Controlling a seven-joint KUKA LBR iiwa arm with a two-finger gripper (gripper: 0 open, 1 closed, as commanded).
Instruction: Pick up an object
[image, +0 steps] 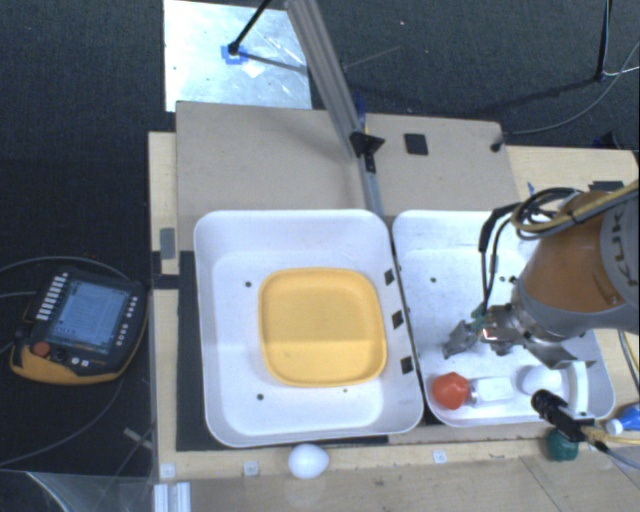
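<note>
Red-capped white object (470, 390): long axis left-right, cap pointing left; claw (462, 340) state unclear.

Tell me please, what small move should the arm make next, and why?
Probably a short move toward the near edge of the right bin, then down. The gripper hangs above the bin's bare floor, and the closest thing to pick, the red ball, lies just nearer the front wall, apart from it.

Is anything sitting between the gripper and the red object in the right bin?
Nothing visible does. The gripper hangs over the right bin, and the red object lies just below it in the picture near the bin's front edge, with bare white floor between them.
</note>
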